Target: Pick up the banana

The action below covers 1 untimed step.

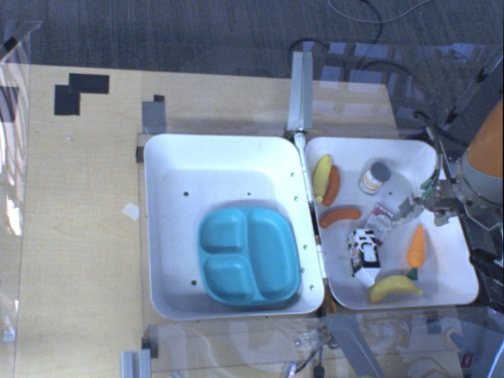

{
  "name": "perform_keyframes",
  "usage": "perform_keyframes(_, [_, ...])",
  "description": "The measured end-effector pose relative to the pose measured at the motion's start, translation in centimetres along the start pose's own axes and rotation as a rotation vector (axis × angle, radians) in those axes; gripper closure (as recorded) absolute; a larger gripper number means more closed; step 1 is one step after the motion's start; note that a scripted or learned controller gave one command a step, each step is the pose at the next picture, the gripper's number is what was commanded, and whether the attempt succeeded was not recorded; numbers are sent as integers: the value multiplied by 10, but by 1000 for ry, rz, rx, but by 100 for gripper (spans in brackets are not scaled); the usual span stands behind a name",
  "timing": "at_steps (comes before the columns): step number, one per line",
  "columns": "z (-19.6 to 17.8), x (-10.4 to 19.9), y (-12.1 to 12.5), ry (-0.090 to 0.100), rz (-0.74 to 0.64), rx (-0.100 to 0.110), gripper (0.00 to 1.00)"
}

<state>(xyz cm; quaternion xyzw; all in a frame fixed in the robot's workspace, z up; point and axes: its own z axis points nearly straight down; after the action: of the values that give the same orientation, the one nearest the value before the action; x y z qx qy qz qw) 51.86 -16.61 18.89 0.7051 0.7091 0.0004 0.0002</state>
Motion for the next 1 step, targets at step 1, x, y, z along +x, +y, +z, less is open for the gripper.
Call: perform_keyframes(1, [47,-39,-32,-1,-122,-1,0])
